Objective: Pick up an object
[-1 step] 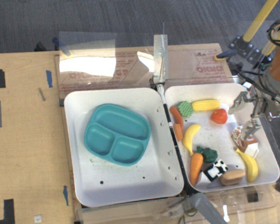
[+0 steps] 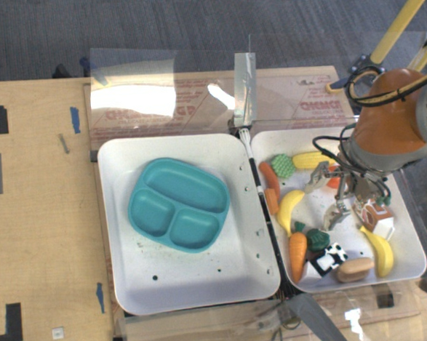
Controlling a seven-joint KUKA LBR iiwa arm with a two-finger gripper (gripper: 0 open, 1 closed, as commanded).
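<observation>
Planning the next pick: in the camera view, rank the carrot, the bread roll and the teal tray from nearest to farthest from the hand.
From the hand:
1. Carrot, lower left, same bin.
2. Bread roll, at the bin's near edge; close to the carrot's rank.
3. Teal tray, in the left bin.

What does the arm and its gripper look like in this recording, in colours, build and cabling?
The arm has a rounded body with a broad orange band and grey casing beside it. Black cables loop over its top. Below the band sits a grey collar, then the gripper, a slim metallic assembly of thin silvery links with small orange accents. No markings are legible.
</observation>
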